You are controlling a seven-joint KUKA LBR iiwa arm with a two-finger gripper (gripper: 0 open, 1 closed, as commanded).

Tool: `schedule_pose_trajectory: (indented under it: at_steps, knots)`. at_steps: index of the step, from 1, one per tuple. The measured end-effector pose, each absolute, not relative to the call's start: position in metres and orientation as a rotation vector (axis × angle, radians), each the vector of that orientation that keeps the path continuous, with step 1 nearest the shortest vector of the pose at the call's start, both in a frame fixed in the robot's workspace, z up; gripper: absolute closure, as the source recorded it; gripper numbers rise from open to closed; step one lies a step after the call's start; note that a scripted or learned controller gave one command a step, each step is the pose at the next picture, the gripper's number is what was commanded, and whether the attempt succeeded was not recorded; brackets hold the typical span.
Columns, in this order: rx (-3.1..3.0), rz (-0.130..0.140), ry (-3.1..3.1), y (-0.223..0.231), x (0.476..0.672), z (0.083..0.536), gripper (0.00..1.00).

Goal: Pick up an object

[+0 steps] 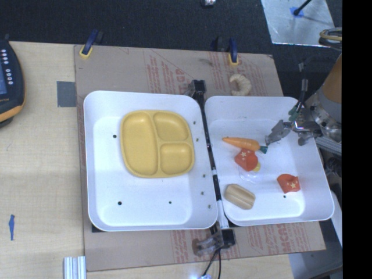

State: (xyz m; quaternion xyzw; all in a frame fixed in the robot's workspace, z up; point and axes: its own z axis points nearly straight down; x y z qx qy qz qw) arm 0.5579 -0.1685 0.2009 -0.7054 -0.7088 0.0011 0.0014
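Note:
The right bin [308,211] holds an orange carrot [240,143], a red pepper piece [247,161], a small red strawberry-like piece [289,182] and a tan bread roll [239,196]. My gripper [289,135] hangs over the upper right part of this bin, to the right of the carrot's green tip. It is open, with nothing between its fingers. One dark finger [277,132] points down and left toward the carrot, stopping just short of it.
The left bin [102,173] holds a yellow divided plate [157,143]. A pale curled object [240,84] lies on the cardboard behind the right bin. A handheld controller [9,80] sits at the bench's left edge. Clamps hold the cardboard at the back.

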Motion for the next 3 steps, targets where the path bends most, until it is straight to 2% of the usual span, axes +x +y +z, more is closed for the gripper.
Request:
schedule_pose_trajectory:
  at_steps: [1,2,3]
  knots:
    - [-2.209,0.005,-2.229,-0.125,0.588,0.132,0.00]
    - [-2.214,0.007,-2.221,-0.113,0.569,0.090,0.00]
    - [-2.213,0.002,-2.230,-0.098,0.586,0.092,0.00]
